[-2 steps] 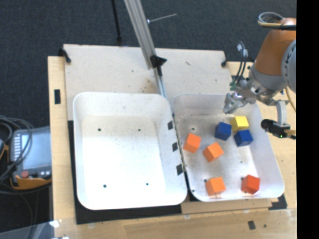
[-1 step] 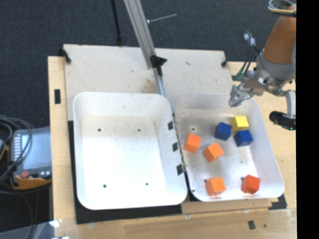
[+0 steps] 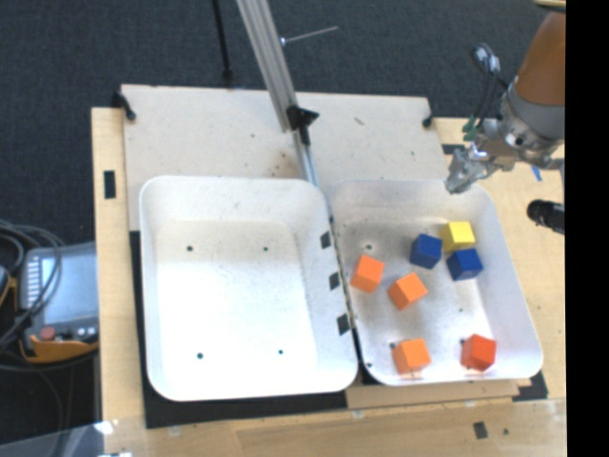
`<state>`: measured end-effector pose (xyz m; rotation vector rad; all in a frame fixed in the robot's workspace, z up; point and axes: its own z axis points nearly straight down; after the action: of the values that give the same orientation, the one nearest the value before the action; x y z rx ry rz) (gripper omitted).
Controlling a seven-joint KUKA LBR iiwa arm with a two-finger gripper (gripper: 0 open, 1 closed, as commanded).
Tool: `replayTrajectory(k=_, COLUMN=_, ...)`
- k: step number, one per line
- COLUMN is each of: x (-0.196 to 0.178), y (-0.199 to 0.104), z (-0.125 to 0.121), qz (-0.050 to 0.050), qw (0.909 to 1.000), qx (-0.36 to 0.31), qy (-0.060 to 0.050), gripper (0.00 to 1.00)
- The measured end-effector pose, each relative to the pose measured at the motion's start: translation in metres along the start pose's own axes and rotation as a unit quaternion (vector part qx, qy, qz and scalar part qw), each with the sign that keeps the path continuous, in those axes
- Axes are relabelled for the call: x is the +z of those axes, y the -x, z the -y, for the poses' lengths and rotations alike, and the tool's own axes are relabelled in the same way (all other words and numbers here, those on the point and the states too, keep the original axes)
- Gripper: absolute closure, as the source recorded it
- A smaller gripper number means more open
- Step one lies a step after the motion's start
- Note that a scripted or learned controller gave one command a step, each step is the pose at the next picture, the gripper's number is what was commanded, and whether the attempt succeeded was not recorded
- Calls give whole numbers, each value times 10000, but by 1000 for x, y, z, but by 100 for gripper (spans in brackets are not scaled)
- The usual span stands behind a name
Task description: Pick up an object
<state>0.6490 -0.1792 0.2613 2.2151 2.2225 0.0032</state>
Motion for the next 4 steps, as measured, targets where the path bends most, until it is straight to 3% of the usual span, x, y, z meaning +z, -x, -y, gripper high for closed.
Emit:
replayTrajectory(k=2, x=5, y=-99, z=-3, qz=-8, qw=10000, qx=-14, qy=-22, gripper=100)
replayTrajectory(k=4, x=23, y=-203, z=20, qz=-11, qw=10000, qx=-17, qy=-25, gripper=100)
